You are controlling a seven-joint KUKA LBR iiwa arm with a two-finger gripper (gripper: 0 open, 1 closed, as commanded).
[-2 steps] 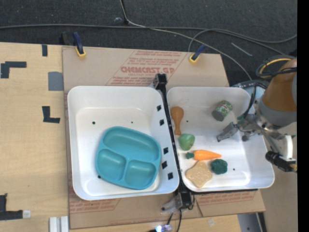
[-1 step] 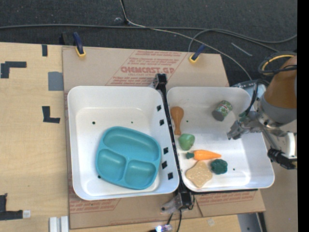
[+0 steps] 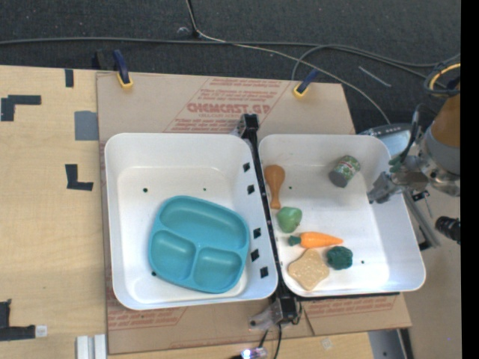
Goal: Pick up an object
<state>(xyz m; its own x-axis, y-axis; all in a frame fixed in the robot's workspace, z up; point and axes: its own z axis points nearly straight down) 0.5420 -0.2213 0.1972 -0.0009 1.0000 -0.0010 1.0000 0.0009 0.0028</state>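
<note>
Tool (image 3: 380, 187) sits at the right rim of the right bin (image 3: 389, 279), low over the wall; cannot tell its opening, nothing visibly held. Nearest candidate: grey-green can (image 3: 345, 170), just beside the tool on its inboard side, slightly farther back, lying tilted. Carrot (image 3: 322, 239) lies further inboard and nearer the bench front, long axis pointing roughly toward the tool's side. Judgement: short inward reach suits the can.

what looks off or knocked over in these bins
Little stands out. The small can in the right bin lies tipped on its side. The blue tray sits at a slant in the left bin. Nothing looks spilled or broken.
</note>
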